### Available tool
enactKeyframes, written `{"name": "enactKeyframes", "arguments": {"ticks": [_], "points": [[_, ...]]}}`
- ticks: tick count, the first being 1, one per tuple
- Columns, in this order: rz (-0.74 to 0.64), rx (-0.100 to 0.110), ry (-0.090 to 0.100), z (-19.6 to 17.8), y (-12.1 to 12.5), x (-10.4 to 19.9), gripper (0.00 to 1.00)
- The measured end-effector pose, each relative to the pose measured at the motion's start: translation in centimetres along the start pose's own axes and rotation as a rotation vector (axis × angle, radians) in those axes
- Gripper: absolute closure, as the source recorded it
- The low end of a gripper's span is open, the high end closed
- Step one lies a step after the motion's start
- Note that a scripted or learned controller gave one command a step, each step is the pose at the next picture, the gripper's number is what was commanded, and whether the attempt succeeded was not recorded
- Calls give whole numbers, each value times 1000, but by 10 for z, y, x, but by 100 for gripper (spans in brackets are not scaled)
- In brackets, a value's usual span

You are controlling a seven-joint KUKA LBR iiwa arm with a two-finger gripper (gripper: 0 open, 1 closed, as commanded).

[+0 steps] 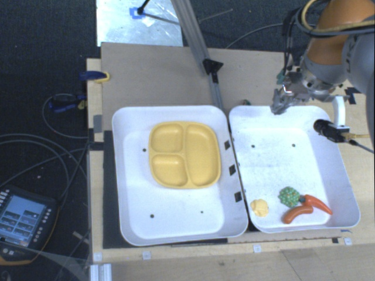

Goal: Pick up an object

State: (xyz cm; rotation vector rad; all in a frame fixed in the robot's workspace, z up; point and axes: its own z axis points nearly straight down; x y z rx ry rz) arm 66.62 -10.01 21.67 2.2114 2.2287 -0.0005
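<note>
The claw is seen above the far rim of the right bin, and nothing is seen gripped in it; how far it is open cannot be told, since it is small and dark against the counter. It is judged to be parked high and clear of the bin floor so that the contents are left unobstructed before a descent is made.

Every loose item is gathered at the near end of the right bin, well apart from the claw. A green piece is found there, with a red piece touching it on the side away from the bin's divider, an orange piece just nearer to the viewer and touching or almost touching both, and a yellow piece a little apart, toward the left bin. Because three of them are bunched together, the yellow one is judged the easier pick.

In the left bin, beside the right bin, a yellow tray with three compartments is laid flat. No object is yet lifted.
</note>
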Motion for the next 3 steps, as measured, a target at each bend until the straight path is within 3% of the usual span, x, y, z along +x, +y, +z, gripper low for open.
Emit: {"name": "enactKeyframes", "arguments": {"ticks": [3], "points": [[-4, 1, 5, -29, -65, 156, 100]]}}
